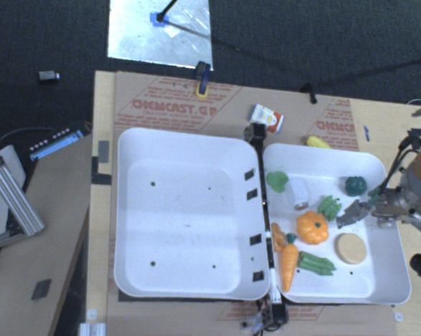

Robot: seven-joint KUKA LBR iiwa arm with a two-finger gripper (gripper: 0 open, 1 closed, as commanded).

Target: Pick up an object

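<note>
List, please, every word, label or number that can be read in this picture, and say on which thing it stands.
"CHEMCAST GP": red print on the brown board under the bins, at the upper left.
"CHEMCAST": the same print at the board's upper right, partly legible.
Small orange and white carton behind the bins: print too small to read.

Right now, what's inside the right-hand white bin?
The right white bin holds a small orange pumpkin, an orange carrot, a tan round disc and several green toy vegetables; whatever lies under the tool is hidden.
</note>
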